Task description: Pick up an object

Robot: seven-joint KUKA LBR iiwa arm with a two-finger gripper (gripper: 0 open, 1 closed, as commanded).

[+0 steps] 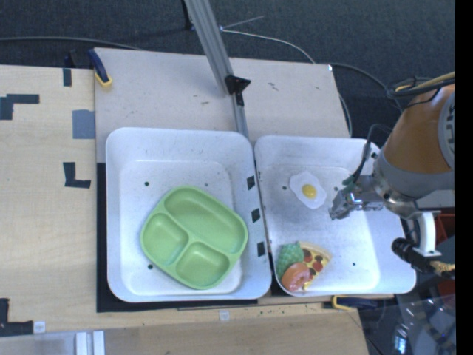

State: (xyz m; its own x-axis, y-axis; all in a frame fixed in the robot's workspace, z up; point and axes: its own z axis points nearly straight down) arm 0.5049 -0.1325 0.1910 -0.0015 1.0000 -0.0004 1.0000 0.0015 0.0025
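Listing by position, with clock directions read from the centre of each bin in the camera view.

Desk: pale wood-and-white desk (185, 102) carrying two shallow white bins side by side.
Left bin: white plastic bin (118, 198); holds a lime-green three-compartment plastic tray (194, 237), lying flat a little toward 6 o'clock.
Right bin: white plastic bin (355, 272); holds three small toy foods.
Fried egg: white toy fried egg with a yellow yolk (307, 190), lying flat toward 11 o'clock in the right bin.
Green toy: leafy green toy vegetable (289, 255), at 7 o'clock, close to the bin's left wall.
Pizza slice: red-and-yellow toy pizza slice (304, 269), at 7 o'clock, touching the green toy.
Arm: grey arm with an orange band (417, 143), reaching in from 3 o'clock.
Gripper: metal gripper (341, 204), over the right bin near its centre, just beside the fried egg on its 4 o'clock side, apart from it.
Fingers: pointed down; how far open cannot be told; nothing visible between them.
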